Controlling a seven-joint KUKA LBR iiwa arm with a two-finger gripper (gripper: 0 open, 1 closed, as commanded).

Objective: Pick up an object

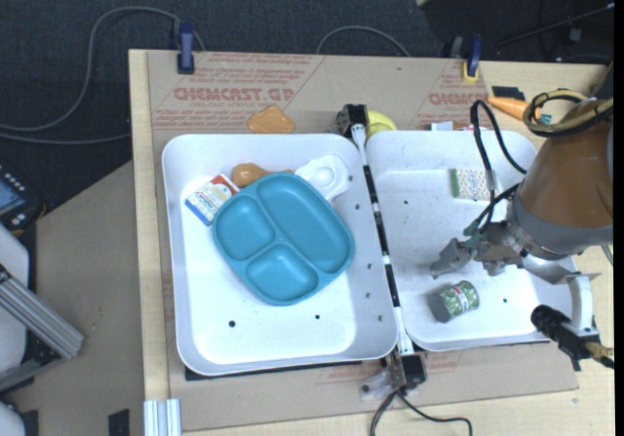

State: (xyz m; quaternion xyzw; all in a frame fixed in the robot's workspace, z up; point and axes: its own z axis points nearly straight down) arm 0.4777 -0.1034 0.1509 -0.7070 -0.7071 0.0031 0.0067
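Pincer [458,261] low in right white plastic bin [419,327], open state unclear.
Small green-patterned cylinder [455,300] just below, near front rim; bare floor leftward.

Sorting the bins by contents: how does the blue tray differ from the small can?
The blue tray lies flat in the left bin; the small can lies on its side in the right bin. The tray is far larger, with three compartments; the can is greenish and patterned. Neither is held.

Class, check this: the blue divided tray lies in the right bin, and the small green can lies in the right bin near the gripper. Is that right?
Not quite. The camera view shows the blue tray in the left bin. The can does lie in the right bin, near the gripper.
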